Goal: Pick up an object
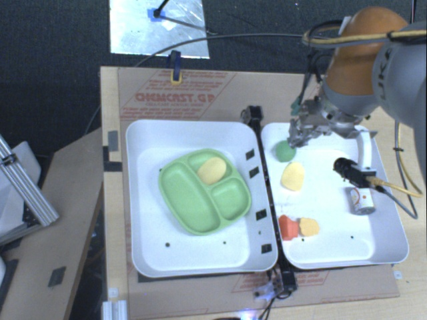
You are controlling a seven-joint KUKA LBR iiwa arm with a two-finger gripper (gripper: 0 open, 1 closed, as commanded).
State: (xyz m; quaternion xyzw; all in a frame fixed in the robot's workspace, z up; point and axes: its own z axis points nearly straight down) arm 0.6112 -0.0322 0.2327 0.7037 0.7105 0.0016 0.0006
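My gripper (pixel 299 134) hangs low over the upper left corner of the right bin (pixel 387 235). Its tip is right above a small green round object (pixel 285 153) and looks to be touching the top of it. Lower in that bin lie a pale yellow lump (pixel 292 177), a red-orange piece (pixel 287 227) with a yellow-orange piece (pixel 309 228) against it, and a small white and red can (pixel 362 201) on its side. Nothing is lifted off the bin floor.
The left bin (pixel 150 245) holds a green divided plate (pixel 200 199) with a yellow object (pixel 213 171) in its upper compartment. A black fitting (pixel 348 169) with a yellow cable sits by the can. Black clips line the divider (pixel 261 192) between the bins.
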